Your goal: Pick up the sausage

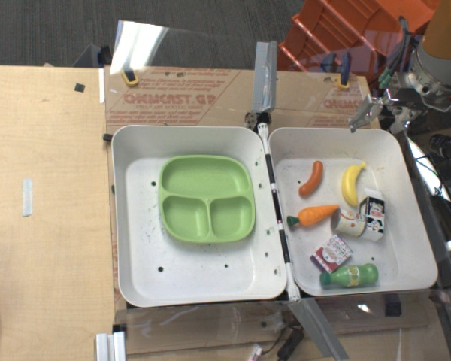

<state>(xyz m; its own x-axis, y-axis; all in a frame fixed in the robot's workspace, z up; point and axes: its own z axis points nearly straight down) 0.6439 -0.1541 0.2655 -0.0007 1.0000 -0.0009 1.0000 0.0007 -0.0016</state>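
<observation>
A reddish sausage [310, 179] is lying tilted in the right bin [410, 224], near its back-left corner, with a banana [351, 183] just to its right and a carrot [316, 216] below. The gripper [372, 111] is hovering above the bin's back rim.

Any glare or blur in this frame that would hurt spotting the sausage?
Camera view: sausage sharp and evenly lit, soft shadow only; strong glare on the clear sheet behind the left bin; gripper at top right is small and murky.
</observation>
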